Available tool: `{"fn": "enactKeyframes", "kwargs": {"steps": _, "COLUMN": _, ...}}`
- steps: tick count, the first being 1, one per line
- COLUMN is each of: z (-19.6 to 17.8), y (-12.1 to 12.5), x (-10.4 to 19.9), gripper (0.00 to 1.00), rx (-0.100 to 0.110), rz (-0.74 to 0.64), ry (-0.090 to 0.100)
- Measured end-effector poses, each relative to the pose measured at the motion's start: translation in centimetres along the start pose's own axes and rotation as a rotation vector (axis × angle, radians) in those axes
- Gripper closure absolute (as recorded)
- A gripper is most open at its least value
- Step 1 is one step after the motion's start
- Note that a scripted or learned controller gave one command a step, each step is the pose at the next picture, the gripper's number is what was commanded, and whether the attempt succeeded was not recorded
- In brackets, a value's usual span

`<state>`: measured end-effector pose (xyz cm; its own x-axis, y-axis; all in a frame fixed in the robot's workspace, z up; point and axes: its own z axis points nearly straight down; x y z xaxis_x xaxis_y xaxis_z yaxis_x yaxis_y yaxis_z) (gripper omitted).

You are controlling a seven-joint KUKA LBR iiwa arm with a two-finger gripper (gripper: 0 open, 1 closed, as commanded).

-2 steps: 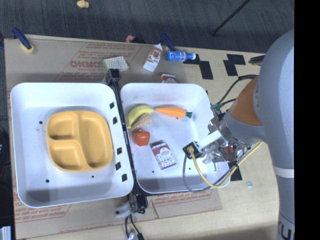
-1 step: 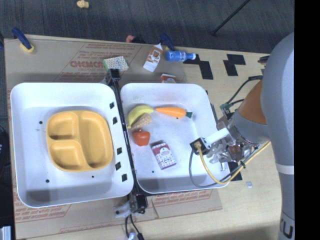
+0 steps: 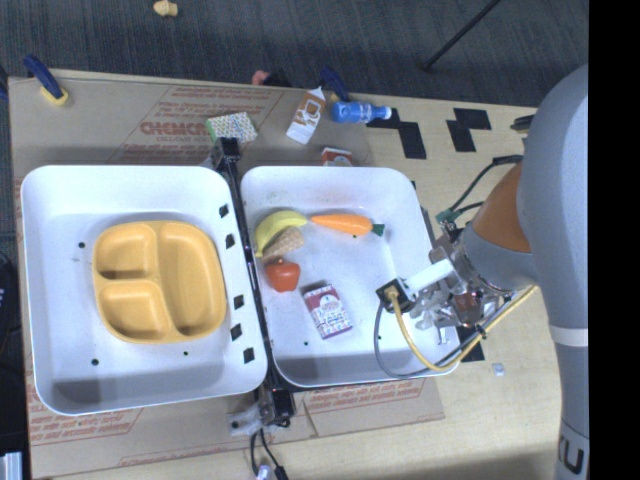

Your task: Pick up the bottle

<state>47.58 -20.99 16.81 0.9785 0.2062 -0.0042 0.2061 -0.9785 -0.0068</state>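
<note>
Bottle (image 3: 358, 113) lies on the bench beyond the right bin (image 3: 400, 183) — outside it. Gripper (image 3: 445, 308) sits over that bin's right rim — finger state cannot be told.

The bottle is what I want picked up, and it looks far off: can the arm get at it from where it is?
Probably yes. The bottle lies on the cardboard beyond the right bin, outside it, with open space around it. The gripper sits at that bin's right edge.
</note>
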Motion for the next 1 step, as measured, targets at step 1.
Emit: {"fn": "enactKeyframes", "kwargs": {"steps": 1, "z": -1.12, "y": 0.08, "x": 0.02, "gripper": 1.0, "rx": -0.002, "rz": 0.0, "ry": 0.003}}
